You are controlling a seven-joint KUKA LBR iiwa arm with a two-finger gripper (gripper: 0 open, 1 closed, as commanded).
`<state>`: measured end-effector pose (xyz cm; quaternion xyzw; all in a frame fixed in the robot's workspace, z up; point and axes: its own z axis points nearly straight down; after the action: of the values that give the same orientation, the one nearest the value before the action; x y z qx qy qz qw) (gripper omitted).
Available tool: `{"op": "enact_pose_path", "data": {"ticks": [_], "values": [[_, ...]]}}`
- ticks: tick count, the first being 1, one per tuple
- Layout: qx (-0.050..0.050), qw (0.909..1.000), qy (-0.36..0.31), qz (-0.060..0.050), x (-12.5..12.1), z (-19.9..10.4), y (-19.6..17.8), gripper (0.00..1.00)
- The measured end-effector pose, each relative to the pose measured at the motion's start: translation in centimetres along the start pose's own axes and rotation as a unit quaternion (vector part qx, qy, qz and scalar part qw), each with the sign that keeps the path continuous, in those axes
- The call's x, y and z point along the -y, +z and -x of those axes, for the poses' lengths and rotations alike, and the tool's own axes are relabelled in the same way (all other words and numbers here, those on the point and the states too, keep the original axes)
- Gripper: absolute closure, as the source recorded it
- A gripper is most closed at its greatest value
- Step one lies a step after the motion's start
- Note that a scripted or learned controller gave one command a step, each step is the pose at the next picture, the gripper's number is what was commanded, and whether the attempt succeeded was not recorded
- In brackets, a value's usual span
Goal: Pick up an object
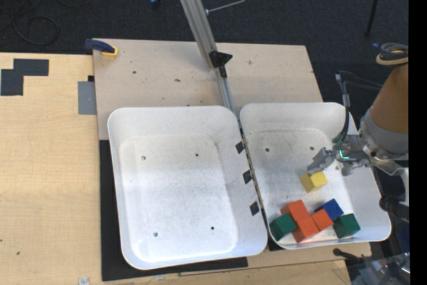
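In the left half of the bench the left bin [127, 137] lies bare of blocks, so nothing on that side bears on the pick. Across the divider, the right bin [280, 123] holds everything of interest. Toward its near edge sits a tight cluster: a green block [283, 225] at the left, an orange block [302, 218] leaning against it, a smaller orange block [323, 218] and a blue block [333, 208] next, and a dark green block [346, 225] at the right end. Apart from that huddle, farther up the bin floor, a yellow block [313, 179] stands alone, and it looks the likeliest target. The gripper [325, 160] hangs just above and slightly to the right of this yellow block in the view, its grey fingers [320, 162] pointing down and leftward toward it; how wide they stand cannot be told from this slant, and nothing is seen between them. The relation that matters, then, is small: the block lies just beside the fingertips, toward the near-left, so the coming move seems to call for a short shift that way before any descent. The arm [390, 110] enters from the right.
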<state>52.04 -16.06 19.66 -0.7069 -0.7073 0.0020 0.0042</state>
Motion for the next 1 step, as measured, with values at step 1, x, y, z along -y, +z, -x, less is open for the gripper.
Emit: {"op": "enact_pose_path", "data": {"ticks": [1], "values": [[0.001,1.0,0.002,0.003,-0.08,0.12,-0.25,0.0]]}}
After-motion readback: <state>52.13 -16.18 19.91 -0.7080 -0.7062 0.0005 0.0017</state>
